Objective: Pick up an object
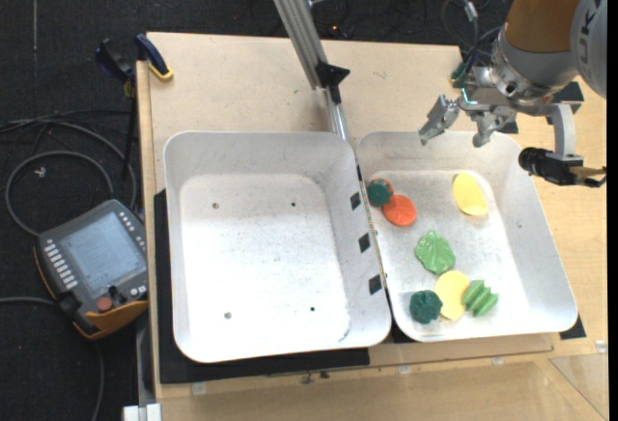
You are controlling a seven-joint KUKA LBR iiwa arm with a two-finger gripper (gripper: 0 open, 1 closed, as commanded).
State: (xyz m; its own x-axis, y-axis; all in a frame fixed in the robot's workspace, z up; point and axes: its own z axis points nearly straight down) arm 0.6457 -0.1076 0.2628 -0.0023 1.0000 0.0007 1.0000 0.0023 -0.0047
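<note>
Matt white plastic bins (193,158) (2) on a pale wooden bench (241,81).

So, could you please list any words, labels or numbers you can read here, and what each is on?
None can be read.
The handheld controller has a screen and buttons, too blurred to read.
Dark letters on the arm at the right edge are cut off.
</note>
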